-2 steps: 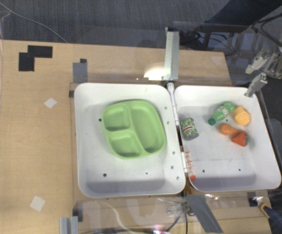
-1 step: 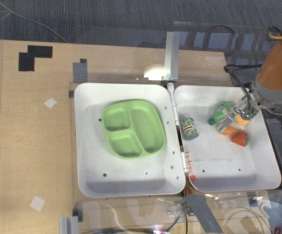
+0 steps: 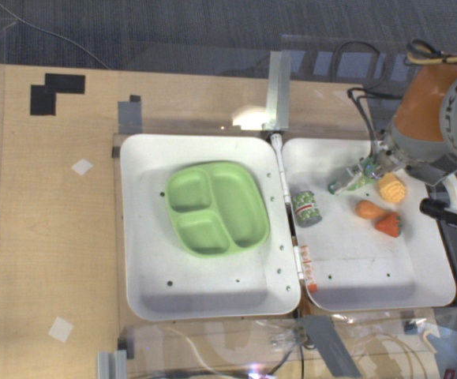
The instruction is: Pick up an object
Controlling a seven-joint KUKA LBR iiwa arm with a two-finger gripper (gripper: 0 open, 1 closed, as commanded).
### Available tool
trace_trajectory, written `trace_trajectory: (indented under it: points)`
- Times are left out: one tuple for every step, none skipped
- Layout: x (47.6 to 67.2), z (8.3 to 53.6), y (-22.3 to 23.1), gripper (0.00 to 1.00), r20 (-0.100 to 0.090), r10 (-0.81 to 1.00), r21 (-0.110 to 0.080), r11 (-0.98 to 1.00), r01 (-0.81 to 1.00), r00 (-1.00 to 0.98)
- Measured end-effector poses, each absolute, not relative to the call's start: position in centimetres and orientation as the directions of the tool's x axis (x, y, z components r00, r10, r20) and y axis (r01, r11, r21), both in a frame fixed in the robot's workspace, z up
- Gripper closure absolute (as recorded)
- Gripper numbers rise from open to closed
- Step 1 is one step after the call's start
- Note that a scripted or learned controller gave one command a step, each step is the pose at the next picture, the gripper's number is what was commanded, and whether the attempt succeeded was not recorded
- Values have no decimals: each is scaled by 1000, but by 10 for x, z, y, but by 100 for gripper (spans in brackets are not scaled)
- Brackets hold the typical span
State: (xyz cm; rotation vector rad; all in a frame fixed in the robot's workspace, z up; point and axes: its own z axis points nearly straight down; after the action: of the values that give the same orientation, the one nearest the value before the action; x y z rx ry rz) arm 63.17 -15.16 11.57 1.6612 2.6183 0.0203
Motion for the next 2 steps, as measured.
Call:
trace_trajectory:
  points:
    - [664,153,-167,0,-4,988,10,158,987,-157]
    - [670,103,-126,0,1,979,2,-206,979,206]
